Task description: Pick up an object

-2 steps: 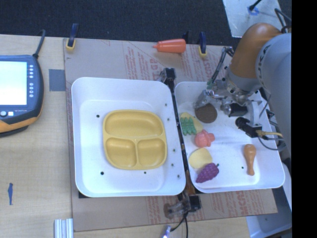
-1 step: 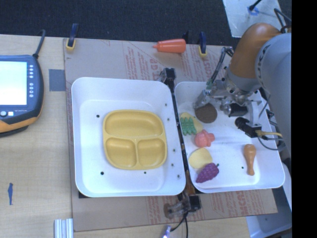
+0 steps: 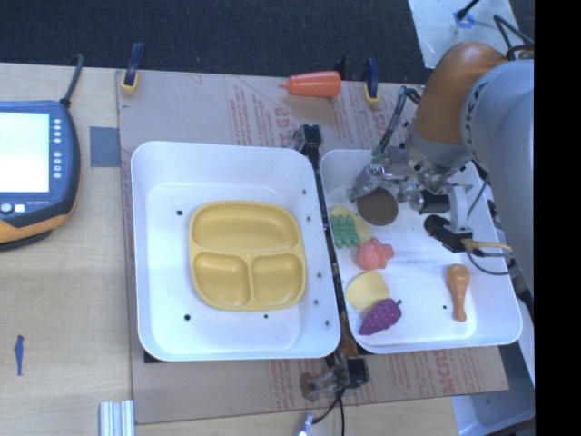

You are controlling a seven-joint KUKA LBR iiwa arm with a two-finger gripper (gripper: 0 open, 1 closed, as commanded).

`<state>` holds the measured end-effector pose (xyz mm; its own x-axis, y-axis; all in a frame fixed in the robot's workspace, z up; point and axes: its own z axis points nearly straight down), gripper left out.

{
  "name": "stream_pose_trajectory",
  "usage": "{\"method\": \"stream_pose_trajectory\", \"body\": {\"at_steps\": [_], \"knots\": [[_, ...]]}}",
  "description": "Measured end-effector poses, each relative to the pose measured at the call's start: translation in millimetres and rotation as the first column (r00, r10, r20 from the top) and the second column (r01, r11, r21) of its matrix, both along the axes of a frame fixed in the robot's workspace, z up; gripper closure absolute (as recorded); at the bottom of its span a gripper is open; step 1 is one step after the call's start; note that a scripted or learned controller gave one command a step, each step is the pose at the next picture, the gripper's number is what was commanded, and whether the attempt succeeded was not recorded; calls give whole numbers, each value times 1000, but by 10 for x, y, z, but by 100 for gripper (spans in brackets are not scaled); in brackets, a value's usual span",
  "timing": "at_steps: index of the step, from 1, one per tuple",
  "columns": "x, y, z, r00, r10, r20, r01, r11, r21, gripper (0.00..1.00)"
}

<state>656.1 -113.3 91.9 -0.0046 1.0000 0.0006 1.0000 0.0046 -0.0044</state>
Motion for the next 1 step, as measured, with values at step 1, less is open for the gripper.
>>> {"method": "stream_pose_trajectory", "body": {"at_steps": [1], "knots": [[4, -146, 4, 1000, -2, 3, 2, 1000, -1, 0]]}}
